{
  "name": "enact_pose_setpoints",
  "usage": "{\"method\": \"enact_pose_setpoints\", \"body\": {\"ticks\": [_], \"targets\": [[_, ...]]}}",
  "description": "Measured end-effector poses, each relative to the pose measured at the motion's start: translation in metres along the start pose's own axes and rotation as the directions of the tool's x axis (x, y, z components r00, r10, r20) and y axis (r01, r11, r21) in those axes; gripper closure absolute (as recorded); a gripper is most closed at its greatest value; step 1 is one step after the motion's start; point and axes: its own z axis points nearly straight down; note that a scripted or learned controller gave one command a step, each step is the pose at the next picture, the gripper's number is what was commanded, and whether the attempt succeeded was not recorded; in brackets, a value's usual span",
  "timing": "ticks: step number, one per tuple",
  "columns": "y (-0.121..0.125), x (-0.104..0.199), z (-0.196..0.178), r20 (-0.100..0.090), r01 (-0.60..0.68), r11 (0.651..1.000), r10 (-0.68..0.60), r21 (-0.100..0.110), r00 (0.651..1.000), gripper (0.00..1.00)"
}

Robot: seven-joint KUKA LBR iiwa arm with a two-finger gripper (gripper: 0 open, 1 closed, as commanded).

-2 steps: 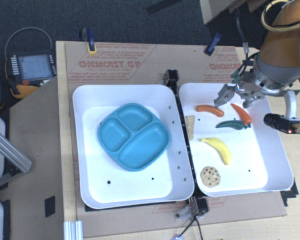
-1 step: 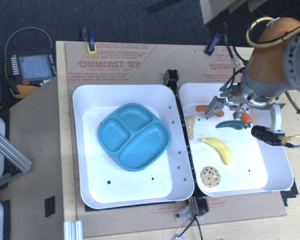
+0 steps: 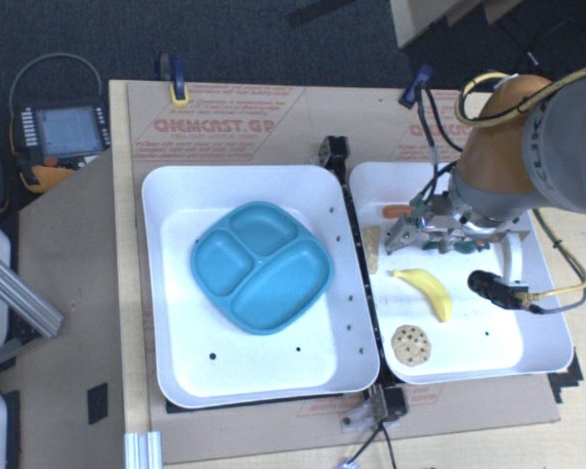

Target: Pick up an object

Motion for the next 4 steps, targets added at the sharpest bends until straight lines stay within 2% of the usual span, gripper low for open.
{"method": "enact_pose_setpoints", "body": {"ticks": [1, 2, 3, 4], "targets": [[0.0, 0.001, 0.025, 0.001, 0.0, 1.0, 0.0, -0.005, 1.0, 0.0], [0.001, 0.0, 0.013, 0.002, -0.001, 1.0, 0.001, -0.009, 1.0, 1.0], [0.009, -0.002, -0.048, 0.003, 0.002, 1.0, -0.002, -0.016, 1.0, 1.0], [0.004, -0.004, -0.11, 0.003, 0.001, 1.0, -0.001, -0.016, 1.0, 1.0]]}}
